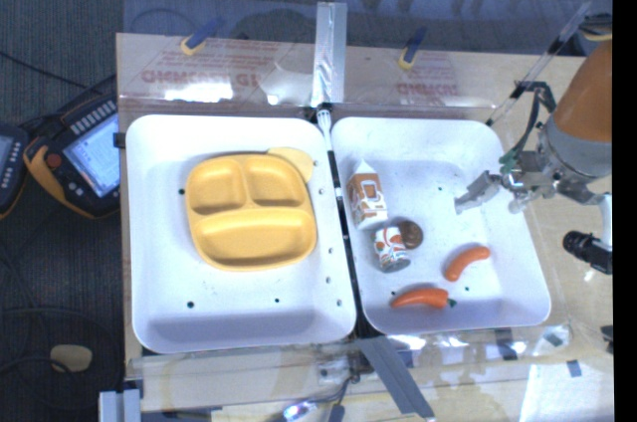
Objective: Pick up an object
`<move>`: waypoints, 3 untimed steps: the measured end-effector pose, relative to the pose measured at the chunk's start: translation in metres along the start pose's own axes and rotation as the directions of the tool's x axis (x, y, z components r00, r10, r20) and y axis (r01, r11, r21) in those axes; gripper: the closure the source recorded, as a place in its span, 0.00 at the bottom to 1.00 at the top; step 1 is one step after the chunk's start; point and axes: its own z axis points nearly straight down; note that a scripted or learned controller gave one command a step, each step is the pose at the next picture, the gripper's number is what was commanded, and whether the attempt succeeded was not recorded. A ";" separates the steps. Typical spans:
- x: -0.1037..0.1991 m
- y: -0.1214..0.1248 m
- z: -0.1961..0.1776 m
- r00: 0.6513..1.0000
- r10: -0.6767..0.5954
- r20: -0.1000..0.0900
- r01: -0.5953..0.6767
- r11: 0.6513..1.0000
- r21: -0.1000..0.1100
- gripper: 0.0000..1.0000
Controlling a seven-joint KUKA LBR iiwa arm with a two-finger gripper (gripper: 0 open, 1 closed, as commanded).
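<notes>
The gripper (476, 195) hovers over the right bin (438, 151), nothing visibly between its fingers; whether they stand wide or narrow I cannot tell. Just below it lies a sausage (466, 261), the nearest candidate, with a carrot (420, 298) further below. Leftward are a can (391, 247) and carton (365, 195). The sausage looks light, smooth, probably slippery; pinch across its middle.
</notes>
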 end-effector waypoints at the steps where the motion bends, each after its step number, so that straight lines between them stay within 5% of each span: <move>1: 0.006 -0.061 0.093 0.997 -0.072 0.001 0.072 0.997 -0.005 0.00; 2: 0.002 -0.001 0.098 0.989 0.146 -0.026 -0.146 0.989 0.001 0.00; 3: 0.006 -0.055 0.095 0.999 0.046 -0.002 -0.046 0.999 -0.022 0.00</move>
